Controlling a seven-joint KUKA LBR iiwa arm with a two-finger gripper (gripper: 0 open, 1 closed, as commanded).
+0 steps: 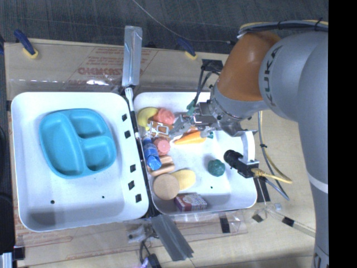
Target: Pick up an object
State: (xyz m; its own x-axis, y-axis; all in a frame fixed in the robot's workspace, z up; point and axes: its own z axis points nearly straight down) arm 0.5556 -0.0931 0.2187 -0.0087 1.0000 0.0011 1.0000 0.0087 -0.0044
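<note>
Gripper [187, 123] low in right bin [237, 190], just above orange carrot [191, 139]; finger state impossible to tell; blue tray [78, 140] in left bin [33, 205].

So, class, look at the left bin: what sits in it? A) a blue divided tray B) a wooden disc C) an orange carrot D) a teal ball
A: the blue divided tray lies alone in the left bin, while the carrot, teal ball and wooden disc are all in the right bin.

Bright, even light; edges perhaps slightly soft.
</note>
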